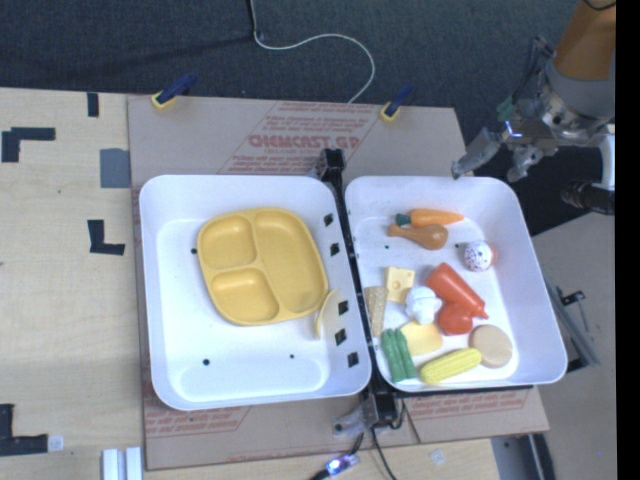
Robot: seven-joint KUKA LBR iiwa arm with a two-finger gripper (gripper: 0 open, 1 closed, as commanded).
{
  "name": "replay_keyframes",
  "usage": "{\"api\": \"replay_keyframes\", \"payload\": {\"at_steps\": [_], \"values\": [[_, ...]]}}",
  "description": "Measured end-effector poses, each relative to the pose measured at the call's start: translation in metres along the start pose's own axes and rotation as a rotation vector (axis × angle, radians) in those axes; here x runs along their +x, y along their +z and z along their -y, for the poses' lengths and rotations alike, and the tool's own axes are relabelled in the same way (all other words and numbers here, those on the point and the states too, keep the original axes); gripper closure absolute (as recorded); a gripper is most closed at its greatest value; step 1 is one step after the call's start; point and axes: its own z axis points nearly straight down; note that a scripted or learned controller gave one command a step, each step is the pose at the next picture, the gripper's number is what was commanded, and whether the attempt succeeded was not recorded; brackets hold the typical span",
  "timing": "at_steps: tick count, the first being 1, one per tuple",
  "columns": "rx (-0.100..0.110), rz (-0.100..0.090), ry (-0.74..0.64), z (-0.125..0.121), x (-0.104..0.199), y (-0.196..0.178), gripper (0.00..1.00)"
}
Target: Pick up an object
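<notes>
Camera view: pincer hangs above far right corner of right bin, outside rim. Fingers spread wide apart, nothing between them. Toy food lies in right bin, all below and left of pincer. Nearest: carrot and drumstick, near but apart from pincer. Farther: white ball, red pepper, cheese wedge, corn cob, green vegetable. Left bin holds yellow divided plate.
</notes>
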Motion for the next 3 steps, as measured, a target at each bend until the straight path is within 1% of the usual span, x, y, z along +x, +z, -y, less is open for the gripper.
{"api": "replay_keyframes", "payload": {"at_steps": [1,2,3], "values": [[0.002,0.002,0.0,0.032,0.044,0.194,0.0],[0.004,0.001,0.0,0.031,0.043,0.181,1.0],[-0.012,-0.002,-0.011,-0.012,0.158,0.082,1.0]]}}
